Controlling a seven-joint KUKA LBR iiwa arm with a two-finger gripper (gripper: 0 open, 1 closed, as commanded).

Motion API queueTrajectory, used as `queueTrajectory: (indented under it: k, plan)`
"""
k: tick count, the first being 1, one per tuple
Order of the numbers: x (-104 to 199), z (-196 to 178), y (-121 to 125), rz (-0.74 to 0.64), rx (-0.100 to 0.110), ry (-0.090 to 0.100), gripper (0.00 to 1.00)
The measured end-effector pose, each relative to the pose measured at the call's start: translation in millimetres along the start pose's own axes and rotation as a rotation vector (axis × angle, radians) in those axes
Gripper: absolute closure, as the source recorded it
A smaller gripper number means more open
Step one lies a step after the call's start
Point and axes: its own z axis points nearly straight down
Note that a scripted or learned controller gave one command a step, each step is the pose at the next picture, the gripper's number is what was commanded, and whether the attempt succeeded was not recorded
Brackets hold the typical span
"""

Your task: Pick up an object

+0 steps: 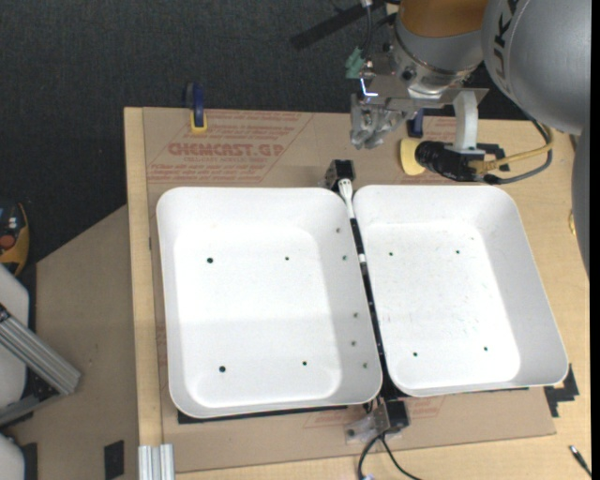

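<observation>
White and shallow, two bins sit side by side on a brown board surface (141, 187), their inner rims meeting along a dark seam. The left bin (169, 281) and the right bin (539, 281) each have a smooth pale floor marked by four small dark dots, set roughly at the corners of a square.

The grey arm (548, 66) comes in at the upper right, with its orange band (441, 17) at the top edge. Below the band the gripper (373, 129) hangs over the surface just beyond the far rim of the right bin, near that bin's far left corner and outside both bins. It is small and blurred, so I cannot tell whether it is open or closed. Which thing the task means I cannot tell from this view.

A black clip (339, 172) sits at the far end of the seam, between the bins' far corners. At the near end a black plug (391, 414) with a dark cable lies on the surface. Red lettering (225, 147) runs across the board beyond the left bin, and a blue and yellow clamp (196, 105) grips the board's far edge. A grey metal rail (37, 352) lies off the board at the lower left.
</observation>
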Motion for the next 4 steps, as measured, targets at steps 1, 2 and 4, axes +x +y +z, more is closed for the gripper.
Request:
queueTrajectory:
  k: [1,2,4]
  plan:
    - [89,66,-2,0.005,0.014,-0.002,1.00]
    - [64,10,1,0.015,-0.002,-0.004,1.00]
    - [-12,70,-2,0.011,0.016,-0.003,1.00]
